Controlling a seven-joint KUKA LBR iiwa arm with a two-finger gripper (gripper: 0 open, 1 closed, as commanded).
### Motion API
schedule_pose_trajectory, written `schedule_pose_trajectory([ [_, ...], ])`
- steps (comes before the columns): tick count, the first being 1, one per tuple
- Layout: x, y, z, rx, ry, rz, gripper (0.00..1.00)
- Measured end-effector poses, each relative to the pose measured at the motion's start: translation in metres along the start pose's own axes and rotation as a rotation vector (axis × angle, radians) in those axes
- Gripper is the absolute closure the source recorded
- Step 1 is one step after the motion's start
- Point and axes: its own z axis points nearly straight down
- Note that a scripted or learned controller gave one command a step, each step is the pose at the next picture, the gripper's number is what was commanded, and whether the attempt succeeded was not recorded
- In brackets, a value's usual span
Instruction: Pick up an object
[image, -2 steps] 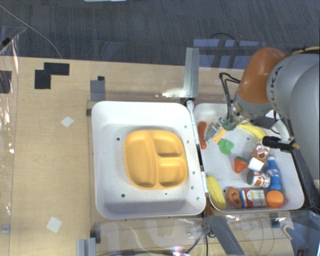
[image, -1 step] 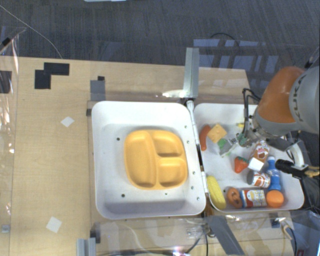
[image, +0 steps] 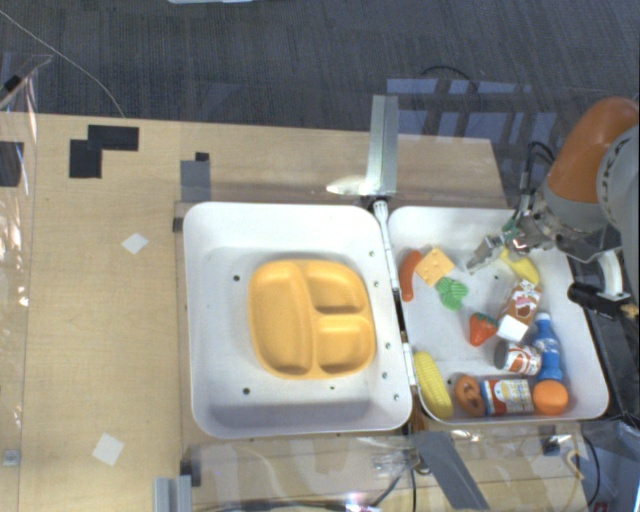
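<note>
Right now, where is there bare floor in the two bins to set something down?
Left bin: a bare white margin all round the yellow tray. Right bin: bare at the far-left corner above the cheese, and mid-left between corn and strawberry. The near-right side is crowded, and the gripper hangs over the far-right part.

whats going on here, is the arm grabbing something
A robot arm reaches in over the right bin, which holds toy food: a corn cob, a cheese slice, small bottles and more. Its gripper hangs low near the bin's top end with nothing visibly between its fingers. The left bin holds a yellow divided tray.
</note>
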Motion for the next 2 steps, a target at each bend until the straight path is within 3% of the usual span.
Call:
schedule_pose_trajectory([
  [1,0.025,-0.022,0.007,0.002,-0.016,-0.289,0.0],
  [2,0.1,0.015,-0.021,0.0,-0.013,0.027,0.0],
])
